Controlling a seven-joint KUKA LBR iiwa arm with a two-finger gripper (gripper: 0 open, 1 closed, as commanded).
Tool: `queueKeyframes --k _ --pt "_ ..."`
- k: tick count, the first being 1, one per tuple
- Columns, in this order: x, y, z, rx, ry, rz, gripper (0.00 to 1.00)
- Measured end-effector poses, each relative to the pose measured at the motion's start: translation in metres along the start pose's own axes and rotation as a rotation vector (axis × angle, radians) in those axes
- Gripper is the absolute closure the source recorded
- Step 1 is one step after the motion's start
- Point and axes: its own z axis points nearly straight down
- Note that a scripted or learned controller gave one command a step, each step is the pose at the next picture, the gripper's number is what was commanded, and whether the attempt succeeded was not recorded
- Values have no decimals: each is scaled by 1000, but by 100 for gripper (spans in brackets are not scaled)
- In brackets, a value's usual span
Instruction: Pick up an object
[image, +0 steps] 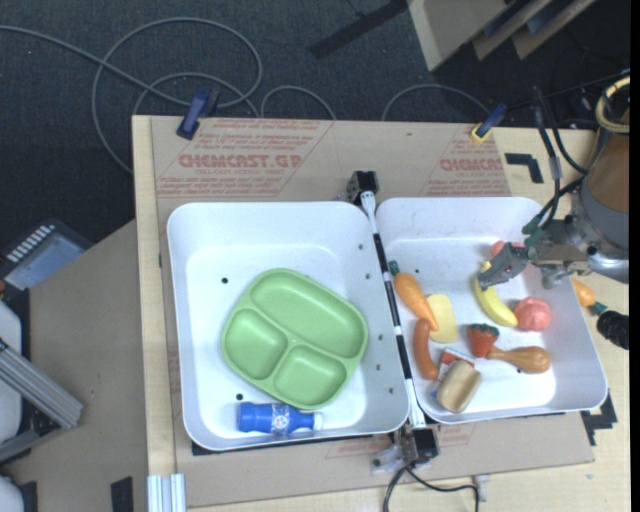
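While I reach in from the right, my pincer (503, 263) hangs over the right bin (440, 225), near its back half. Its fingers are spread apart, nothing between them. Tips sit just above the upper end of a banana (494, 303); I cannot tell if they touch it.

Right bin contents, toy food in a loose cluster:
- banana, lying slantwise, middle of the bin
- pink round piece (534, 314), just right of the banana
- strawberry (483, 339) below the banana
- drumstick (523, 358), lying flat, beside the strawberry
- carrot (410, 296) near the divider between bins
- yellow block (442, 318) touching the carrot
- sausage (425, 349) under the carrot
- bread roll (456, 386), front edge
- small orange piece (583, 293) at the right wall

Left bin (200, 240): green divided plate (293, 338), tilted, centre. Blue bottle (277, 419) on its side at the front wall, just below the plate.
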Motion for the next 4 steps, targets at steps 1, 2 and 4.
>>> queueKeyframes --k 1,2,4 --pt "-81 3 130 2 -1 2 0" --pt "-56 -7 179 2 1 0 0" --pt "-4 41 168 -3 -1 0 100"
